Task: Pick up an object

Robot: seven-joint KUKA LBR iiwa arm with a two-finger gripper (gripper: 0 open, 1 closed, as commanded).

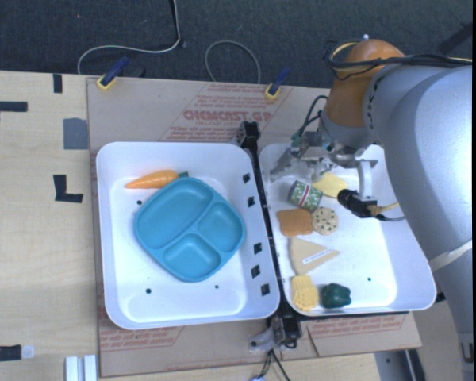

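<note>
Approach step: end effector (321, 159) low over right bin (408, 280) by green can (305, 194), grip state cannot tell; next needs lining up on can

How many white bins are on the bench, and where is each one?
2. The left bin holds a blue tray and a carrot. The right bin holds small food items, under the arm.
</note>
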